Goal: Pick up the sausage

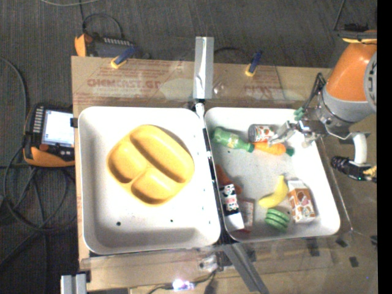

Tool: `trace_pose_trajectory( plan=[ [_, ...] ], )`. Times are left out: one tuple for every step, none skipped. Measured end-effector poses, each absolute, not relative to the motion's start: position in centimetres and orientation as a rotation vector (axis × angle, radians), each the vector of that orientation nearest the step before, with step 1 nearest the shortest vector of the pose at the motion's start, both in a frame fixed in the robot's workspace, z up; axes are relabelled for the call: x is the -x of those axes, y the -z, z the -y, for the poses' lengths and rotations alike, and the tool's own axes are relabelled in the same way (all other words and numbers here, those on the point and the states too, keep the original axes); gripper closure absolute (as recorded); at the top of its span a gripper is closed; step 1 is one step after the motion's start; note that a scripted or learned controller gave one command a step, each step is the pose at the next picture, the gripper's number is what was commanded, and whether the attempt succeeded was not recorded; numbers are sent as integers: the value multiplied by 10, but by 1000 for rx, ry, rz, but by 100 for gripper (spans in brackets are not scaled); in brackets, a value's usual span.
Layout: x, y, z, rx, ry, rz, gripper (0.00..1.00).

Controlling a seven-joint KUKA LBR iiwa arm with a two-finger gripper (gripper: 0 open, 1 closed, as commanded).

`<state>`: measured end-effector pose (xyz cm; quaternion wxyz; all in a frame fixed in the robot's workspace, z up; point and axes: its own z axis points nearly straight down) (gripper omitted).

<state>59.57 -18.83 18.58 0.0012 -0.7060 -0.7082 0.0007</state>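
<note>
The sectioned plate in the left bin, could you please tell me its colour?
Yellow plate, clearest in the camera view.

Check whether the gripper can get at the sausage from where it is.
Probably yes, though tight. The sausage lies uncovered, but hard by the right bin's left wall with a small bottle at its end. The gripper is across the bin, by the carrot.

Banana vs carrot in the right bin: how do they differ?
The banana is yellow and curved; the carrot is orange and straight, with a green tip. The banana lies toward the near side, leaning diagonally between a green round toy and a small carton; the carrot lies crosswise at the far side, close to the hand. Both are elongated toy foods in the same white bin.
</note>
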Motion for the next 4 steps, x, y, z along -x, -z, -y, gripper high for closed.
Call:
trace_pose_trajectory(
  plan=[
    [-547, -140, 108, 2440, -5, 1973, 0],
    [-558, -183, 62, 2568, -5, 1808, 0],
    [-552, -182, 0, 2570, -7, 1803, 0],
    [-512, -183, 74, 2520, -8, 1873, 0]
  ],
)
